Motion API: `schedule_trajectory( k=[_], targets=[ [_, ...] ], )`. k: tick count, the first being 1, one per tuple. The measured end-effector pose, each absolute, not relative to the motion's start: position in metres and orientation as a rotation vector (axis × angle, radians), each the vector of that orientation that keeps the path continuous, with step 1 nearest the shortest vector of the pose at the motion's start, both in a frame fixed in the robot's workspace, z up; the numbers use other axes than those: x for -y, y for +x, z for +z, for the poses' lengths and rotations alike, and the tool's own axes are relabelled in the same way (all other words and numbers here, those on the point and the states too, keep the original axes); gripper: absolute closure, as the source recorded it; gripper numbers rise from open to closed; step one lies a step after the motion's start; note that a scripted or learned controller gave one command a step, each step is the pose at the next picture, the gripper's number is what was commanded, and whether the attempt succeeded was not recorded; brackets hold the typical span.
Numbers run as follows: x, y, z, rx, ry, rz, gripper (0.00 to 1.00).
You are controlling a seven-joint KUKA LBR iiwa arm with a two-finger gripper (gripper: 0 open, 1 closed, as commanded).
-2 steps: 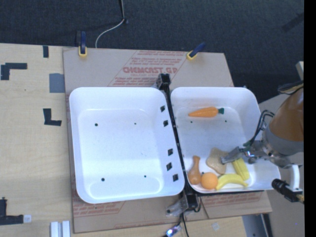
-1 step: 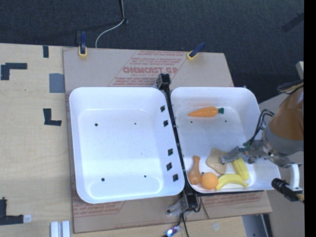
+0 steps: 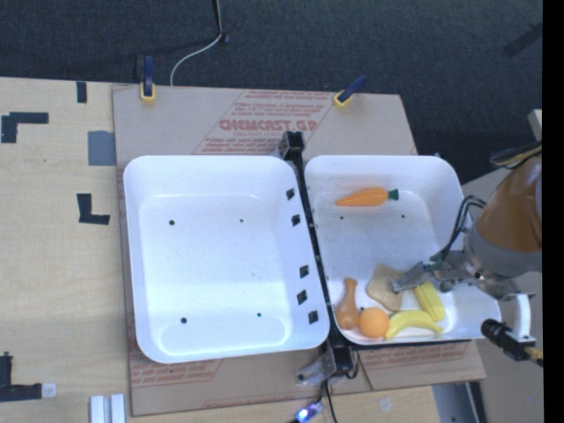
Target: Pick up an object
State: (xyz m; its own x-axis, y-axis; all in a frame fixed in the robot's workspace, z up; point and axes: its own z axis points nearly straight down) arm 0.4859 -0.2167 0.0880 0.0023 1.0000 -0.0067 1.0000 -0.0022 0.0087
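Pick not yet achieved: the tool (image 3: pixel 412 279), finger state impossible to tell, sits low in the right bin (image 3: pixel 414 170) over the slice (image 3: pixel 382 287) beside the corn (image 3: pixel 429 300), nothing visibly lifted or gripped.

Brown board (image 3: pixel 264 126) under the bins (two clamps (image 3: pixel 146 88) at back)

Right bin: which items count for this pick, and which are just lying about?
In play: gripper low over the beige piece; beside it corn, banana, orange, drumstick.
Lying about: carrot far off in the right bin; left bin; clamps.
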Motion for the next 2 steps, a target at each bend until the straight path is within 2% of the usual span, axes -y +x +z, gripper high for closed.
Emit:
schedule_trajectory(
  k=[1, 2],
  targets=[
    [0.158, 0.497, 0.087, -2.219, 2.213, 0.005, 0.00],
    [0.083, 0.541, 0.191, -2.229, 2.204, 0.014, 0.00]
  ],
)
